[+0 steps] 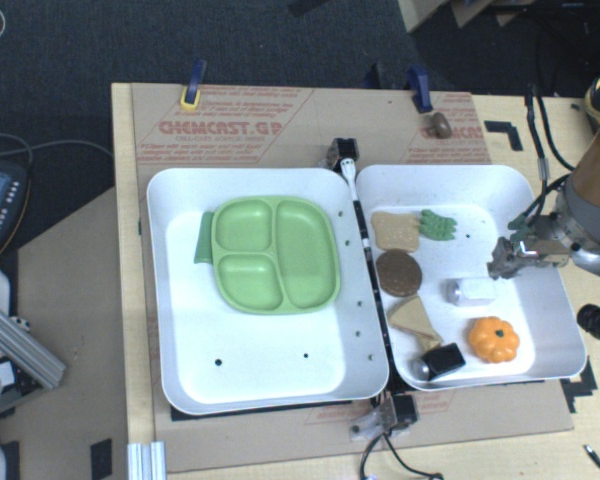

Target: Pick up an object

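Note:
The right bin (500, 183) holds a green broccoli-like piece (438, 224), a tan square slice (395, 231), a brown round disc (399, 273), a tan wedge (416, 317), a small black block (444, 359), an orange pumpkin (494, 339) and a small white piece (468, 291). My gripper (504, 266) hangs low at the bin's right side, just right of and above the white piece. I see nothing between its fingers.
The left bin (180, 348) carries a green divided plate (276, 254) over a darker green flat piece (203, 238). Clamps (191, 94) hold the cardboard base at the back. Cables run along the right edge near the arm (590, 218).

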